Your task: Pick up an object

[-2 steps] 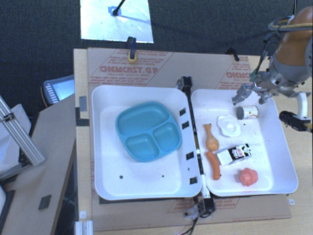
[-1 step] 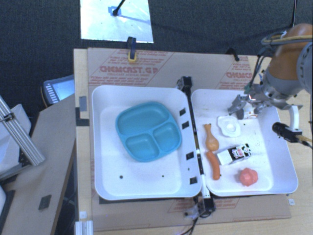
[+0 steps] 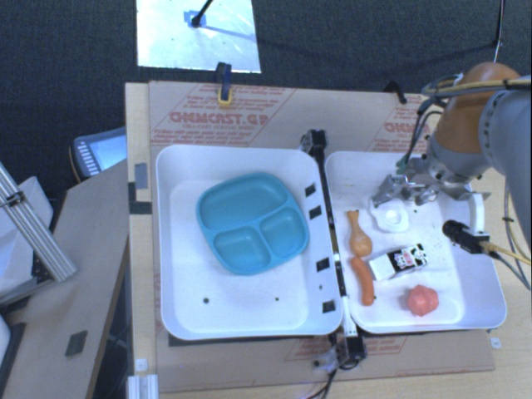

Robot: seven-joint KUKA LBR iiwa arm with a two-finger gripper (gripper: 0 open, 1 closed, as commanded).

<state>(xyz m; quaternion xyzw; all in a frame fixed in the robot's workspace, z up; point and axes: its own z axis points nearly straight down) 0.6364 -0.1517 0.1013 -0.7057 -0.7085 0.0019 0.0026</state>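
egg [image 3: 391, 218] in right bin [image 3: 478, 306], upper middle | hand [image 3: 397, 191] low just above egg, tilted left-down, finger state unclear | arm [image 3: 486, 123] bent in from right | carrot [image 3: 363, 279], carton [image 3: 397, 261], pink ball [image 3: 422, 300] nearer; blue tray [image 3: 252, 221] in left bin [image 3: 179, 298]

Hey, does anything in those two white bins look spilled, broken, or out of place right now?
Nothing stands out. The blue divided plate lies flat in the left bin. In the right bin, the small toy items are scattered loosely but intact, and the gripper hangs above the white piece.
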